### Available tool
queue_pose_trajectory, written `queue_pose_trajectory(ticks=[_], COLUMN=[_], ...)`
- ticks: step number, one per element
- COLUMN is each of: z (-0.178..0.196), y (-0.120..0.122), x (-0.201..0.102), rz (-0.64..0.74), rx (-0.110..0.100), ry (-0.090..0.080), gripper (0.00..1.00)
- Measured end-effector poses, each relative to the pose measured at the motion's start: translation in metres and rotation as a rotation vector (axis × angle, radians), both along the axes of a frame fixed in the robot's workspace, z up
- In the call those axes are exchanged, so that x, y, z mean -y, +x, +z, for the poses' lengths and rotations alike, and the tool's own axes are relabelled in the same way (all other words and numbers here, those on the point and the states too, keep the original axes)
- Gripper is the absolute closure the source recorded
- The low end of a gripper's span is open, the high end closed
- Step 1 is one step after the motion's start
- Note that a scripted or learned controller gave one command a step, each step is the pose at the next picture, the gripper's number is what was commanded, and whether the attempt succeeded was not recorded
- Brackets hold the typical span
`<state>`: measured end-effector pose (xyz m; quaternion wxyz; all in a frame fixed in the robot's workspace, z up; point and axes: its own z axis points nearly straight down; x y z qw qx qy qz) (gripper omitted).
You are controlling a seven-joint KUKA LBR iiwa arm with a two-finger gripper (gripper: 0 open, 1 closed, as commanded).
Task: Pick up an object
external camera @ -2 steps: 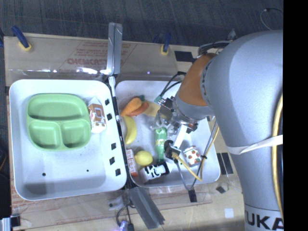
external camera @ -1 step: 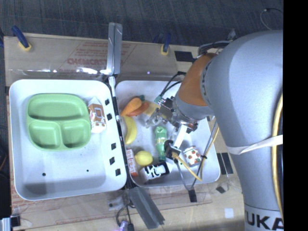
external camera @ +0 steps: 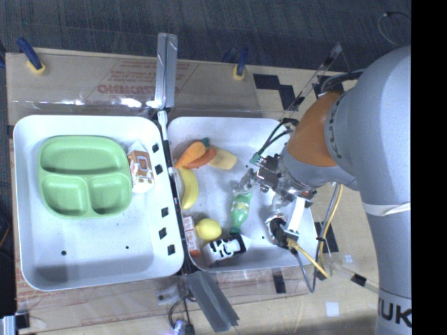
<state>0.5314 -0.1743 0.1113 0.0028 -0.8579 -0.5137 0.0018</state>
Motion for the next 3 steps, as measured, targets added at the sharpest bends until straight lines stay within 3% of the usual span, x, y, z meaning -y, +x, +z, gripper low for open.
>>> queue_pose_trajectory(ticks=[1, 2, 3], z=[-0.021, -0.013, 0.103], y=[-0.027, -0.027, 0.012], x=[-0.051, -0.051, -0.100], rz=[-0.113, -0.110, -0.187], rx=[0.000, -0.003, 0.000], ry=[-0.001, 0.000, -0.002], gripper=[0.00, 1.00, 1.00])
